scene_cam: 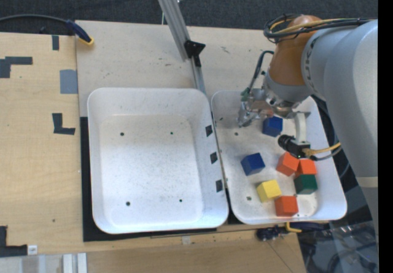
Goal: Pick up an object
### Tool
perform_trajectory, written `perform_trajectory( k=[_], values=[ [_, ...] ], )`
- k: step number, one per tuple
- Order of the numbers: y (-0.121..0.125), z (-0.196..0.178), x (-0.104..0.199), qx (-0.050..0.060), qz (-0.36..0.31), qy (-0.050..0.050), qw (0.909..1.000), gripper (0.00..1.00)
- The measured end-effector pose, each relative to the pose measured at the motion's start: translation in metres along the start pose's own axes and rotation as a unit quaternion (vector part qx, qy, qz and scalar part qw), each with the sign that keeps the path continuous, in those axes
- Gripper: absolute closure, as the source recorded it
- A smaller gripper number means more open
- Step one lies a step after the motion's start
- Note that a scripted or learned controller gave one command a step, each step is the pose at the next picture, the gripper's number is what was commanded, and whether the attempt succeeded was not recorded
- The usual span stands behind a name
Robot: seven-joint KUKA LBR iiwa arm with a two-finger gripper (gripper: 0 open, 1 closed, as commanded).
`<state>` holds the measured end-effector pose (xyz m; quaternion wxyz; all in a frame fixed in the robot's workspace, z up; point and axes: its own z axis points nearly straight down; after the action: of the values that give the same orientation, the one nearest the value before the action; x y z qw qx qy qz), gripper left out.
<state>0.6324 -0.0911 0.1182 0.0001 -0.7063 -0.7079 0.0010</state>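
Now | pincer low in right white bin, far end; finger state: cannot tell | small blue cube just right of it | likely light, rigid, smooth; grip opposite flat faces

Even, bright overhead light — soft shadows, slightly grainy, mild glare on the white bins.

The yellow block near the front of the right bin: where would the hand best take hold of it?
Probably from straight above, closing on two opposite flat sides of the yellow block. It lies flat on the right bin floor with open space to its left; the orange block sits close at its lower right, so the sides away from that one seem safer.
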Motion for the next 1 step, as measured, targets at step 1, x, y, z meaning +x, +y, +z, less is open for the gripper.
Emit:
perform_trajectory(
  k=[1],
  values=[
    [-0.0005,-0.0422,0.0023,-0.002,0.000,0.001,1.0000,1.00]
  ],
)
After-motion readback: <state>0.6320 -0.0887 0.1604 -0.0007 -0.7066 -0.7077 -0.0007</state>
